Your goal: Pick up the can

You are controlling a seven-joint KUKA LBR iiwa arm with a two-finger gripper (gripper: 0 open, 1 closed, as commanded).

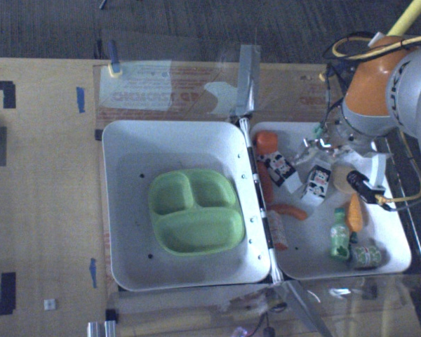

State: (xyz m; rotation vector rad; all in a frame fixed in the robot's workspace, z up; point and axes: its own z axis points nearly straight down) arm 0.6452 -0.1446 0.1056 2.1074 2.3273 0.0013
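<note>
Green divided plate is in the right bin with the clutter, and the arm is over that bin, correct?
Not quite. The camera view shows the green divided plate alone in the left bin; the clutter and the arm are at the right bin.

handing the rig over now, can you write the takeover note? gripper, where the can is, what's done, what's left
Gripper: over the far end of the right bin, above the clutter; nothing visibly between its fingers, and open or shut can't be told from this view.
Can: lying in the right bin's near right corner, beside the green bottle, apart from the gripper.
Other items: two small cartons, a carrot and more in the right bin; green divided plate in the left bin.
Done: nothing that shows; can not picked.
Left: move to the near corner, grasp the can, lift.
</note>
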